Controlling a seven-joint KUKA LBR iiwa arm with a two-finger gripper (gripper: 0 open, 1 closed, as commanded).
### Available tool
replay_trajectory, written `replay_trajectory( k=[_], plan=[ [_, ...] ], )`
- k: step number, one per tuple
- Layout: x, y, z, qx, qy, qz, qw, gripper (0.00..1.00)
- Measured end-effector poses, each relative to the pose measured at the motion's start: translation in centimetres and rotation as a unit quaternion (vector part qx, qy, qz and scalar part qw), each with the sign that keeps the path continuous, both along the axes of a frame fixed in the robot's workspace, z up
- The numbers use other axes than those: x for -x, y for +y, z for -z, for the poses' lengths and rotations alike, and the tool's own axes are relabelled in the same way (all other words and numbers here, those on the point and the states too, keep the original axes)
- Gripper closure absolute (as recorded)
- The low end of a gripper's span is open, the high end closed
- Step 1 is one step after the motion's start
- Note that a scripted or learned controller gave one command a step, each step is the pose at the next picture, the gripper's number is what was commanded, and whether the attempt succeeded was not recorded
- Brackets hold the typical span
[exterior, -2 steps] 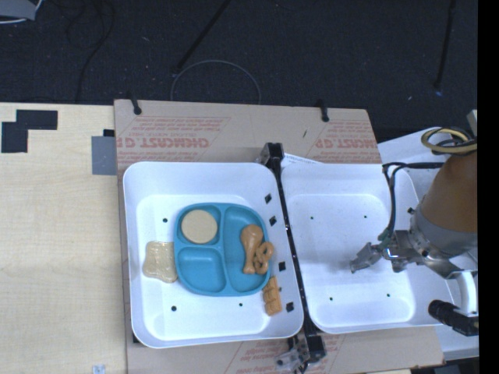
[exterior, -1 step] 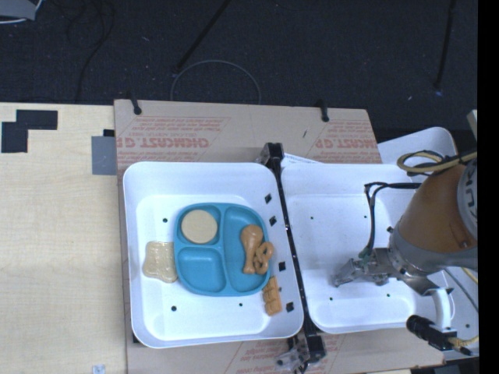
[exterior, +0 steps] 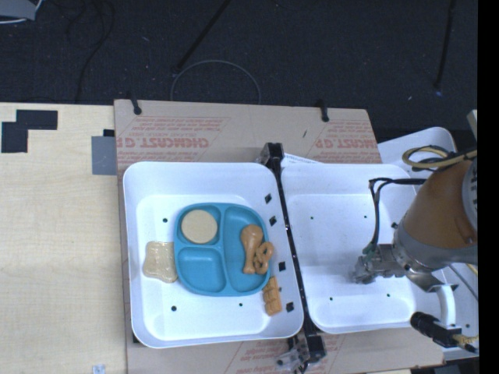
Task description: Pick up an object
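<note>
Pincer (exterior: 370, 269) low in right bin (exterior: 335, 201) (bare floor).

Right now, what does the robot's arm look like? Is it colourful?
A bit! The arm is a fat, rounded tube with a big orange-brown band, and grey below that. At its tip sits a small grey metal gripper. Thin black cables loop beside it, over the white bin.
</note>
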State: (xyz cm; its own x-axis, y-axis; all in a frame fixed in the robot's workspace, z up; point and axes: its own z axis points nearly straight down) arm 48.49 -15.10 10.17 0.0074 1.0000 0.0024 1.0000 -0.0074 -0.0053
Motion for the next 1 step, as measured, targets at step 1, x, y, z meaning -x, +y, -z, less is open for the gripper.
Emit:
replay_trajectory(
  k=[1],
  plan=[
    [-0.41, 0.97, -5.31, 0.0010, -0.003, -0.005, 1.0000, 1.00]
  ],
)
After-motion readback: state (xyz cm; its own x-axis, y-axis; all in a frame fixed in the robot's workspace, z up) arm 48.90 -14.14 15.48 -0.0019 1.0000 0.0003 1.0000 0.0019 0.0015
